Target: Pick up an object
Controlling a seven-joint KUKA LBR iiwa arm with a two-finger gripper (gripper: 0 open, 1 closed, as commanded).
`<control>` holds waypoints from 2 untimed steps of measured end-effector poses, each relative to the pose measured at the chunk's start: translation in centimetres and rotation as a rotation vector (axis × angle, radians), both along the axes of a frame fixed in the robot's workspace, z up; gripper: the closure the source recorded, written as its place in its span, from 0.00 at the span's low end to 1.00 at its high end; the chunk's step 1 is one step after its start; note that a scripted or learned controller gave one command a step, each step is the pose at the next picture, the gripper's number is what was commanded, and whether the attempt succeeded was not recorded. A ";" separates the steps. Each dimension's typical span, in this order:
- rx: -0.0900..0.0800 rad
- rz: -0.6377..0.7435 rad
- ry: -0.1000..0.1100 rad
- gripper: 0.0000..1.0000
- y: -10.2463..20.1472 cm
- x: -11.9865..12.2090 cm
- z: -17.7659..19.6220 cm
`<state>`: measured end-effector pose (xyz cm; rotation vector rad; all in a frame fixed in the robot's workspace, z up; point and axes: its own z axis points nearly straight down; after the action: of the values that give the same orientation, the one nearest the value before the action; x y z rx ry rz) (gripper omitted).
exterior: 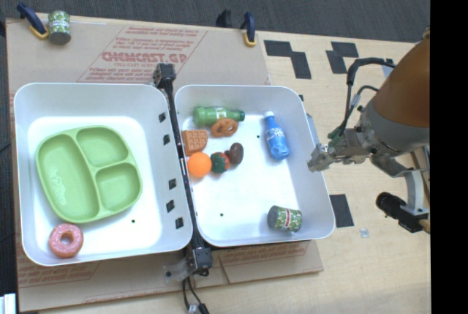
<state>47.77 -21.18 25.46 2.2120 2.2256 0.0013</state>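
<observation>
The right bin [307, 181] holds a green bottle [216, 115], a blue bottle [276, 137], a brown pretzel [224, 128], a waffle square [194, 140], an orange ball [199, 165], a strawberry-like piece [219, 162], a dark brown piece [235, 153] and a green can [284, 219] lying near the front right corner. My gripper [319, 159] hangs just outside the bin's right wall, level with the blue bottle and about 60 pixels to its right, with nothing seen in it.
The left bin [29, 107] carries a green divided plate [88, 172] and a pink donut [66, 240]. A small green can [58, 25] and clamps [248, 28] sit on the cardboard behind the bins. The arm's body [402, 107] fills the right side.
</observation>
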 end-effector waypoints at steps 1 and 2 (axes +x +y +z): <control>0.002 0.000 0.006 1.00 0.1 -0.1 -2.6; 0.000 0.000 0.000 1.00 0.0 0.0 0.1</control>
<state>47.77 -21.18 25.57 2.2122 2.2253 0.0012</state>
